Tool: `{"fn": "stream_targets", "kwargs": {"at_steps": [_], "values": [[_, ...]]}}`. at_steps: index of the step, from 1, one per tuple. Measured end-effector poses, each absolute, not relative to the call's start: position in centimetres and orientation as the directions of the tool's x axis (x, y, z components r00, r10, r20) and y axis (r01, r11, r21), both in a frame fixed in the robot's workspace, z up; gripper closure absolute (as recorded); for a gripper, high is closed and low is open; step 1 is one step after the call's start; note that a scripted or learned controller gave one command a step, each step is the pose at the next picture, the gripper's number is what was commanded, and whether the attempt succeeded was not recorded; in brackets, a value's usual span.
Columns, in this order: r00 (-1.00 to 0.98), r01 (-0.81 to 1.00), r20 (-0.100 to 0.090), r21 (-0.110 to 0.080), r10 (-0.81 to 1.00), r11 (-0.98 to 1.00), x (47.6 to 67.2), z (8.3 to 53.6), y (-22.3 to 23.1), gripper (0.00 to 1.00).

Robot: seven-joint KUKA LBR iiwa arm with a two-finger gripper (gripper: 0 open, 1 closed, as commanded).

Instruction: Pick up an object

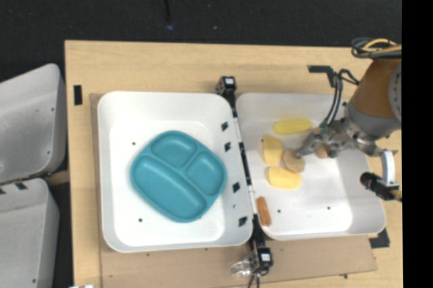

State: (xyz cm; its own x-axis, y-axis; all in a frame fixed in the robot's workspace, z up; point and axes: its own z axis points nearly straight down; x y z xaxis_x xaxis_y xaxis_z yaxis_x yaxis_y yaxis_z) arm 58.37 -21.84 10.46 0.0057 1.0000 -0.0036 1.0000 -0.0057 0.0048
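— Nearest the bench's front edge, what do we have?

— We have the orange-brown stick (263,211), lying just inside the right bin (352,216) against the divider. Beyond it sits a cluster of yellow pieces: one yellow chunk (284,178) toward the front, a pale yellow block (272,150) just behind it, and a yellow oval (292,126) farther back. A tan round piece (293,161) lies between the chunk and the block, touching or nearly touching both.

— And the gripper?

— We see the gripper (312,148) low over the right bin, its tip just beside the tan round piece. Whether its jaws are apart or together we cannot tell; the fingertips blur into the pieces below. We see nothing clearly held between them.

— What worries us?

— Crowding. We judge the tan piece to be the likely target, and it is hemmed in by yellow neighbours. A finger could land on top of a neighbour instead of beside the target, or shove the cluster sideways so the close comes up short. The piece also looks flat, so it could slip out on the lift.

— Farther off?

— We have the left bin (118,226) holding a teal divided plate (178,175), well apart from the action, and the arm (374,99) behind the gripper.
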Motion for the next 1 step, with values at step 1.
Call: {"fn": "stream_targets", "kwargs": {"at_steps": [1], "values": [[0.007,1.000,-0.006,0.010,1.000,-0.007,58.46,11.58,-21.97,1.00]]}}
